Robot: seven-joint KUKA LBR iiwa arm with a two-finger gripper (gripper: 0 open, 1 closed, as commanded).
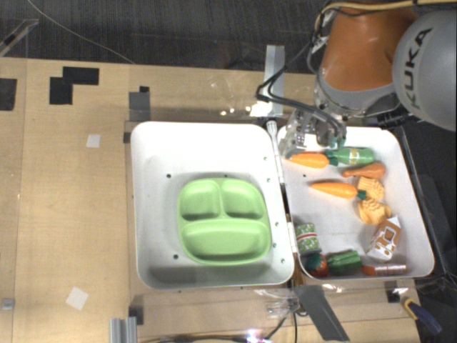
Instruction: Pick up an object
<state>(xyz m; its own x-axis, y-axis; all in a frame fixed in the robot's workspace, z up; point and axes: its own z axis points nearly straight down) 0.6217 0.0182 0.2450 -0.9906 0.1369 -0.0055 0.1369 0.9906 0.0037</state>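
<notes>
My gripper [313,131] hangs over the far left corner of the right bin [416,213], below the grey and orange wrist. Just beneath it lies a small carrot [308,160], with a green bottle [350,156] to its right. A second carrot [334,189] lies a little nearer the front. Whether the gripper touches anything is hidden by its own body.
The right bin also holds an orange piece [364,171], two waffle-like pieces [372,209], a small carton [385,238], a green can [305,236], a green vegetable [344,259] and a red pen [385,269]. A green divided plate [223,220] sits in the left bin [153,191].
</notes>
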